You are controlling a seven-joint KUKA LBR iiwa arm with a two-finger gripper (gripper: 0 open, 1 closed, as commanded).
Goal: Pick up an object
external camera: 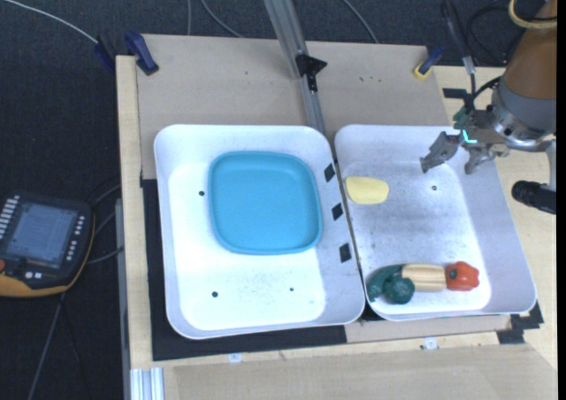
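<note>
Jaws [455, 157] seemingly spread, over right bin [495, 221]

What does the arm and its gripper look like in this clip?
The arm is grey with an orange-brown band above the wrist. The gripper is dark grey metal with two finger pieces, and a small cyan light glows at its base. Thin dark cables run alongside the wrist.

On my feed, a teach pendant [40, 243] lies on dark carpet at the frame's left edge. Blue clamps [140, 51] grip the tabletop [221, 80] at upper left; cables [106, 0] loop above.
</note>
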